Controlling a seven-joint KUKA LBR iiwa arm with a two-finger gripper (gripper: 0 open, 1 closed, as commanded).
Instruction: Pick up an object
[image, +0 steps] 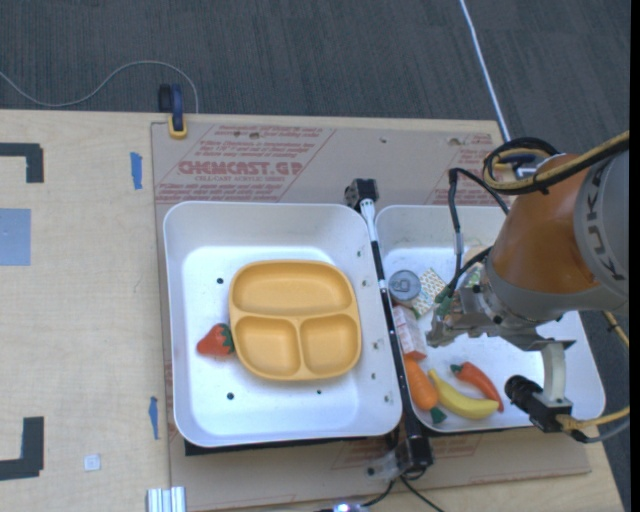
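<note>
My gripper (443, 325) hangs low over the left part of the right bin (425, 213), mostly hidden under the grey and orange arm. Just below it lie a yellow banana (466, 399), an orange carrot (421, 386) and a small red-orange chili (476, 378). A round silver can lid (404, 285) and a thin bottle-like item (405, 330) lie to the gripper's left by the bin wall. I see nothing lifted clear of the bin floor.
The left bin (176, 300) holds a yellow three-part plate (295, 320) with a red strawberry (213, 342) on the floor at its left edge. A black clamp (361, 192) sits on the divider between the bins. Cables trail from the arm's wrist.
</note>
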